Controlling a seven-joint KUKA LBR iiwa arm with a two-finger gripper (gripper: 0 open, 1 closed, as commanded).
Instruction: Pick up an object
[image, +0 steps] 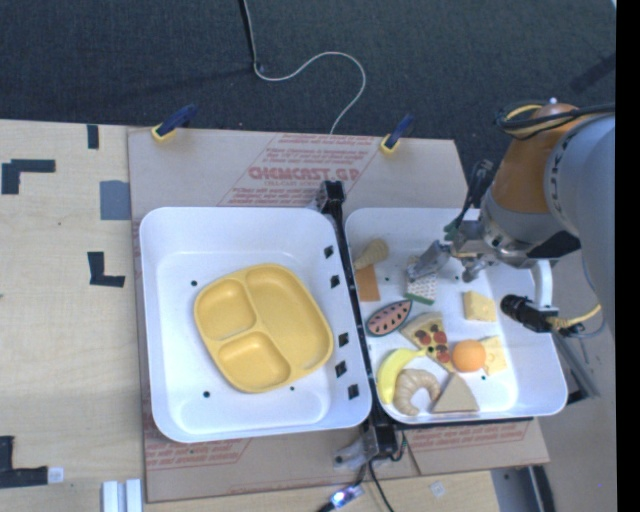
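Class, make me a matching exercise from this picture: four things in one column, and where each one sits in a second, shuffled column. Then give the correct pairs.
Things
1. yellow divided plate
2. orange
3. croissant
4. claw

Places
A. near front edge of the right bin, beside the banana
B. middle of the left bin
C. over the back of the right bin
D. right bin, just right of the pizza slice

Pairs: 1-B, 2-D, 3-A, 4-C

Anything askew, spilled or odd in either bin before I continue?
Nothing stands out. The yellow tray lies flat in the left bin, turned at a slant. The toy food is crowded inside the right bin, none over the rim. The gripper is low over that bin's upper part.
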